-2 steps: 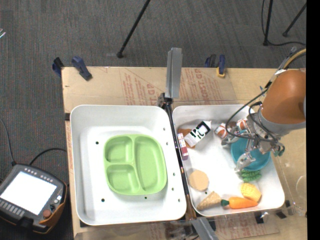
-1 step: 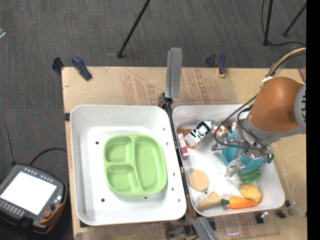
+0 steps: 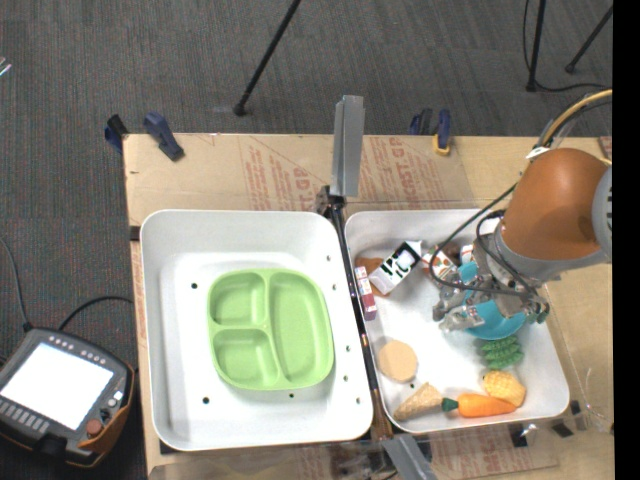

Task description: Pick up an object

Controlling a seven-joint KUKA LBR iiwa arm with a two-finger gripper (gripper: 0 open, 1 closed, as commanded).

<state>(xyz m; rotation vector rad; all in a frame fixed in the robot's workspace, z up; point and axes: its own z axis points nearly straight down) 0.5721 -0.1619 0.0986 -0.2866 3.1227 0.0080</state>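
At the near rim of the right bin (image 3: pixel 560 393), a toy carrot (image 3: pixel 484 405) lies with its long axis roughly parallel to that rim, orange tip to the right and green end to the left, touching a tan wedge (image 3: pixel 419 402) on its left and a yellow corn piece (image 3: pixel 504 386) just behind it. A round tan disc (image 3: pixel 398 360) sits just beyond the wedge, near the divider between the bins, with bare white floor between it and the arm. A green ridged item (image 3: pixel 499 352) lies just behind the corn. Above it the gripper (image 3: pixel 462 313) hangs low over a blue bowl-like object (image 3: pixel 497 318); whether it is spread or pinched cannot be told. Farther back, a small carton (image 3: pixel 394 267) lies tilted, its black-and-white label unreadable, and a narrow box (image 3: pixel 365 292) rests along the divider. The left bin (image 3: pixel 165 268) holds a green three-compartment tray (image 3: pixel 271 329) with open floor all round. A handheld pendant (image 3: pixel 62 396) sits at the near left, off the bench.
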